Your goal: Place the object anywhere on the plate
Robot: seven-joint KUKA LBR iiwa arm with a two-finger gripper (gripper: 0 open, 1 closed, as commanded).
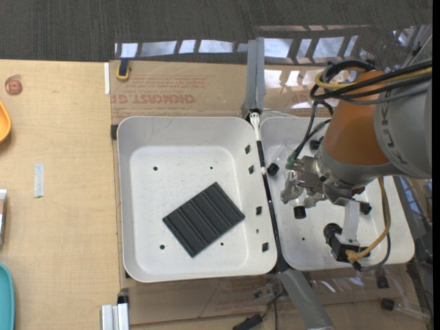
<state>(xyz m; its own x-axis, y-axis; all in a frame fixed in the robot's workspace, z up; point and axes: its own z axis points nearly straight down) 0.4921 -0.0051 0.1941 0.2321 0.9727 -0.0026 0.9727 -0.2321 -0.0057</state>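
The wooden bench (55,239) is taking up the left of the camera view, and a sheet of printed cardboard (179,91) is lying behind the two bins. The grey arm (405,129), with its orange band (354,126), is reaching in from the right and hanging over the right bin (402,243), covering much of that bin's floor. The left bin (127,205) is sitting just beside it, their rims touching along the middle. A dark ribbed slab (203,218) is lying flat on the left bin's floor, turned at a slant to the walls, somewhat below the bin's centre and touching no wall; it is well apart from the arm. The gripper (302,198) is pointing down near the left side of the right bin, seen from above under the wrist, and whether it is apart, together or clamped on anything cannot be told from here. Yellow and black cables (375,243) are looping round the wrist. At the bench's left edge an orange thing (3,126) and a teal thing (5,301) are poking in, with a small grey strip (38,181) lying between them.
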